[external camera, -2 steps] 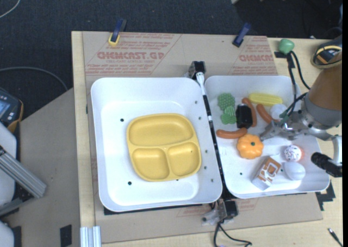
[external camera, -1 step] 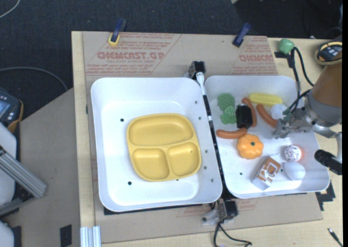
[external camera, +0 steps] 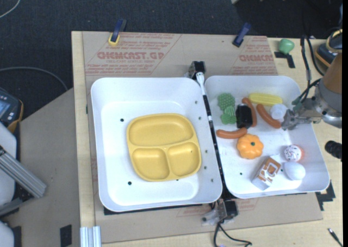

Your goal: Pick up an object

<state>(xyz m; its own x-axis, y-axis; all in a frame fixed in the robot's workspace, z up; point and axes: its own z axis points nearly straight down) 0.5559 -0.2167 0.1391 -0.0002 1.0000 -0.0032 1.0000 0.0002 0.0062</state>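
The right bin point(external camera: 315, 178) holds several toys: a yellow corn cob point(external camera: 265, 98), two green pieces point(external camera: 227, 107), a black block point(external camera: 243, 115), an orange sausage point(external camera: 232, 133), a second sausage point(external camera: 267, 116), an orange pumpkin point(external camera: 249, 146), a small brown-and-white carton point(external camera: 266, 171), a white egg point(external camera: 294, 171) and a speckled ball point(external camera: 292, 153). My gripper point(external camera: 289, 119) reaches in from the right and hangs low over the bin's right side. It is just right of the second sausage and of a pale, clear piece point(external camera: 278, 111). Nothing is visibly held.
The left bin point(external camera: 103, 131) carries a yellow divided plate point(external camera: 162, 146). A green ball point(external camera: 286, 45) lies on the bench behind the right bin. Clamps point(external camera: 116, 32) sit at the board's far edge, and cables run along the bench's right side.
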